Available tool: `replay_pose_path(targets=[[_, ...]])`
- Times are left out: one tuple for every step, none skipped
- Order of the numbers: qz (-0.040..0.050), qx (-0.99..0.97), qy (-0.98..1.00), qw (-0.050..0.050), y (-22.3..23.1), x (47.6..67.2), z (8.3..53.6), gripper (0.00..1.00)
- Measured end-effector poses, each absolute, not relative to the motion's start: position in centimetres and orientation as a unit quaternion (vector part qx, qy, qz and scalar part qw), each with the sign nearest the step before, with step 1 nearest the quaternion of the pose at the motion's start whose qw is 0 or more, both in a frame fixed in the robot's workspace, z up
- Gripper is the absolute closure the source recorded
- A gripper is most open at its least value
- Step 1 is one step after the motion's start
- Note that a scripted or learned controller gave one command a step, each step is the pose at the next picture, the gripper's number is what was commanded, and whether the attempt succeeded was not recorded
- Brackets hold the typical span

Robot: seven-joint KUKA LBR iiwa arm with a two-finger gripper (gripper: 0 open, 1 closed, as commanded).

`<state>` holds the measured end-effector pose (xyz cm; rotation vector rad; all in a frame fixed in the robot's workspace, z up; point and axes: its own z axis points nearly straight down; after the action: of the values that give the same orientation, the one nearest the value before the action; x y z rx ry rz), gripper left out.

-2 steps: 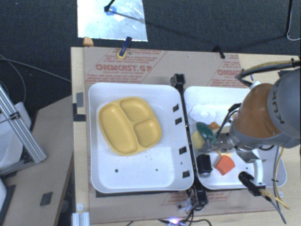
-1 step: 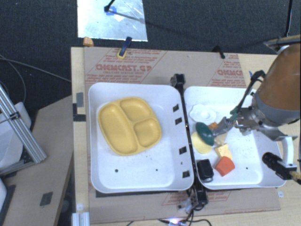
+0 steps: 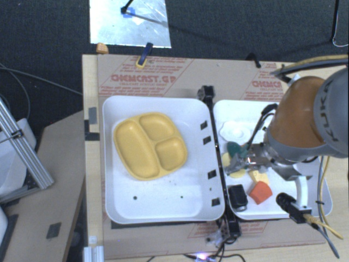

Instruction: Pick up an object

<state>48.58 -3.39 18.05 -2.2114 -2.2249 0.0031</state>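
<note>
A: Your right bin point(image 3: 305, 107) is crowded near its left wall; the left bin point(image 3: 163, 206) has bare floor around the smooth yellow three-part tray point(image 3: 150, 145).

B: Yep. Your hand point(image 3: 240, 160) sits low over a teal thing point(image 3: 234, 148), with a blocky orange cube point(image 3: 260, 192) just right-below it. Can't tell if the hand's apart or together.

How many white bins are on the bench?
2. The left bin holds a yellow tray; the right bin lies under the arm, partly hidden.

Yellow divided tray point(image 3: 151, 145) in left bin point(image 3: 117, 201), gripper point(image 3: 240, 158) over right bin's point(image 3: 272, 214) clutter
</note>
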Motion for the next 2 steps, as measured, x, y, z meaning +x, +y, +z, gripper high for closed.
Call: replay_pose_path(targets=[[-0.0031, -0.703, -0.711, -0.001, 1.96, 48.8, 22.26, 0.0], [-0.0026, -0.705, -0.709, -0.002, 1.6, 48.88, 23.17, 1.0]])
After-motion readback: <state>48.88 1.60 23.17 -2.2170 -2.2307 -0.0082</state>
